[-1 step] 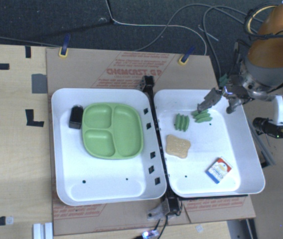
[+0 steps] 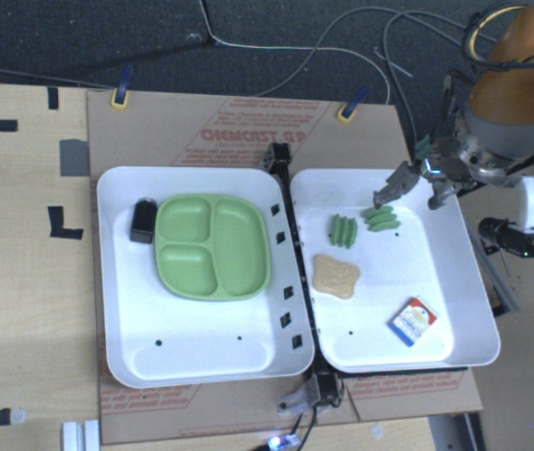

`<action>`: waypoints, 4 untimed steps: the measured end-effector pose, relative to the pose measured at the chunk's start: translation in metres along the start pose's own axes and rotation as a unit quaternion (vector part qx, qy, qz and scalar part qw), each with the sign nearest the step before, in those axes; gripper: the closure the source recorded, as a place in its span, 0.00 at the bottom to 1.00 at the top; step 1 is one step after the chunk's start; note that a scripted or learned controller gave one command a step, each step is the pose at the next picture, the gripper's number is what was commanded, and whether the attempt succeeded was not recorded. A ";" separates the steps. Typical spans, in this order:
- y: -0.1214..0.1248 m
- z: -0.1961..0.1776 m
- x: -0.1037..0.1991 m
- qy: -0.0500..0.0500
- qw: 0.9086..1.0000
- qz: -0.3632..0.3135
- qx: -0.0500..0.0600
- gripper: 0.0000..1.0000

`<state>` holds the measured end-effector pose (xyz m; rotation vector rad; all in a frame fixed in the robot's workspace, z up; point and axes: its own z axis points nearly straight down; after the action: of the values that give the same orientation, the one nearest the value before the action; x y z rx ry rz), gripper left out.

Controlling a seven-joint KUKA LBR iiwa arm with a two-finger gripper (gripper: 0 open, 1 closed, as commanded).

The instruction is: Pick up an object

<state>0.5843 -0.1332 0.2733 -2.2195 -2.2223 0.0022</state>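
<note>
In the right bin [image 2: 455, 280] lie two green bean-like pieces, one [image 2: 343, 230] upright near the middle and one [image 2: 381, 218] further right. Below them rests a tan bread-shaped piece [image 2: 334, 276], and a small white, blue and red packet [image 2: 412, 320] sits toward the front right. My gripper [image 2: 406, 199] hovers over the bin's back right part, open, with nothing between its fingers. Its left fingertip [image 2: 381, 196] is just above the right green piece.
The left bin [image 2: 121, 327] holds a green divided plate [image 2: 213, 246] and a small black block [image 2: 143, 220] beside the plate's left edge. Black clips run along the seam between the bins. Cables trail across the dark floor at the back.
</note>
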 end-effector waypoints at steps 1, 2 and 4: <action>0.000 0.044 0.001 0.000 1.000 0.000 0.002 0.00; 0.004 0.102 0.010 0.000 1.000 0.000 0.003 0.00; 0.005 0.150 0.004 0.000 1.000 -0.001 0.001 1.00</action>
<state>0.5886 -0.1292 0.1229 -2.2162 -2.2233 0.0036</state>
